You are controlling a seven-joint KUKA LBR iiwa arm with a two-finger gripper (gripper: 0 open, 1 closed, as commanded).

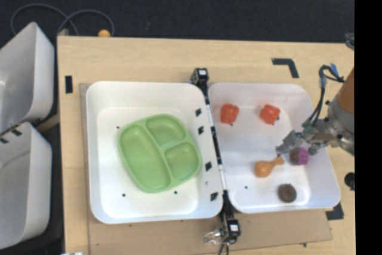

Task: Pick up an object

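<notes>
arm: reaches in from the counter's (179,48) right edge, wrist low over the right bin (245,203)
hand (296,145): down near the bin's right wall, just beside a small purple piece (300,156); cannot tell if it is wide or narrow, too dark and small, and nothing visibly held in it
likely target: the purple piece, or the orange drumstick-shaped toy (267,167) lying just toward the bin's middle from the hand
other items in right bin: two red pieces near the far wall, one (229,113) close to the divider, one (270,113) further right; a brown round thing (287,192) near the near-right corner
left bin (98,200): holds a green divided plate (159,152), well apart from the hand
stage: my guess, hand at grasp height, pick not yet confirmed
risk: purple piece sits close to the bin wall, so the hand may hit the wall or push the piece aside
risk: drumstick end lies near the hand and may get knocked or half-caught, then slip on the lift
risk: small rounded toys can roll out of a pinch
</notes>
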